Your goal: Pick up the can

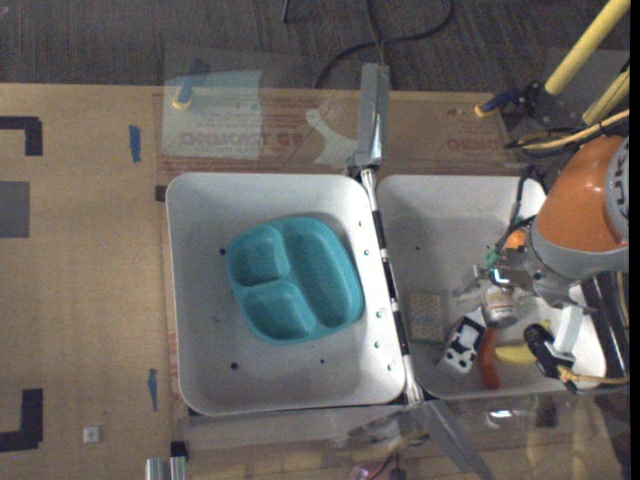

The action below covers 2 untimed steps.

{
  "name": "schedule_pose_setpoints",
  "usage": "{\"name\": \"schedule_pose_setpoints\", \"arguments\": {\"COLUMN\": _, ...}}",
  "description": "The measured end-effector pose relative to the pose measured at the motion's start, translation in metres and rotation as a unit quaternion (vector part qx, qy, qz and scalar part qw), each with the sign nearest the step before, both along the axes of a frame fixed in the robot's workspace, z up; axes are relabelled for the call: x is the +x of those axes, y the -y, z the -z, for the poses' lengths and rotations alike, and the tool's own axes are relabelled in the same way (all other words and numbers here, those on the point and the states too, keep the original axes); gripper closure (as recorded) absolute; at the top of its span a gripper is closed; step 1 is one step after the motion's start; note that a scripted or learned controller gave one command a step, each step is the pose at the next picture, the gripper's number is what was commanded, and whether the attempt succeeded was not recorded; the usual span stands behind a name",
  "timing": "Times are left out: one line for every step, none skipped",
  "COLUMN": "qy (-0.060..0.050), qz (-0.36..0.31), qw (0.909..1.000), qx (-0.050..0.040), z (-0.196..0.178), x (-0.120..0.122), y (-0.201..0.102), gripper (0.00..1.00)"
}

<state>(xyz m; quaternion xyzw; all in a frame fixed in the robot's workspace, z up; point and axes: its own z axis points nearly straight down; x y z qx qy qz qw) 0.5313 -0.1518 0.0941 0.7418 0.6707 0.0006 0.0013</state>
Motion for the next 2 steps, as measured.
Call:
{"name": "schedule_pose_setpoints", "arguments": {"qy": 0.001, "qz": 0.004, "qw": 1.0, "qx": -0.0005, "z": -0.01, "x": -0.001, "y": 0.004, "gripper": 1.0}}
{"name": "schedule_pose_setpoints", "arguments": {"qy": -0.001, "qz": 0.01, "qw": 0.9999, "qx": 0.0007, "z": -0.091, "x": 0.046, "y": -0.094, "gripper": 1.0}}
